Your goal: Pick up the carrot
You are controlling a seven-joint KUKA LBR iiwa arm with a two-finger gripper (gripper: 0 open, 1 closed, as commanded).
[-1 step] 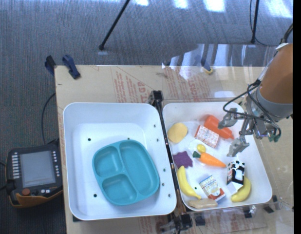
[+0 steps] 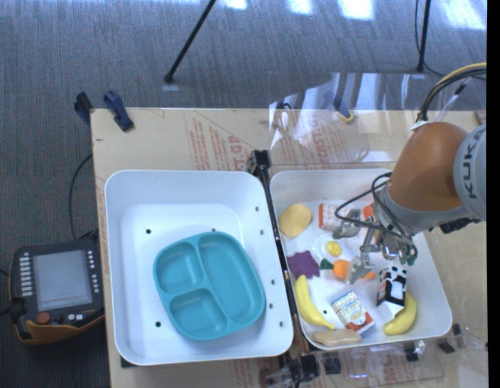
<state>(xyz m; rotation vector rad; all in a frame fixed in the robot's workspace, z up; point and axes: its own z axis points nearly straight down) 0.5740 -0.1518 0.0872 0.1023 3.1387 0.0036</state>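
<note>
Orange carrot [image 2: 341,270] lay in your right bin [image 2: 438,297] beside the fried egg [image 2: 332,249], gripper [image 2: 365,267] close above it, grasp state impossible to tell, and crowding toys risked a deflected, empty pinch.

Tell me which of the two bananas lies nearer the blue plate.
The banana at the right bin's left wall, below the purple piece; the other banana lies by the far right corner.

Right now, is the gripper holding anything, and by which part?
Cannot be told: the gripper sits right at the carrot, but no grasp is visible.
</note>
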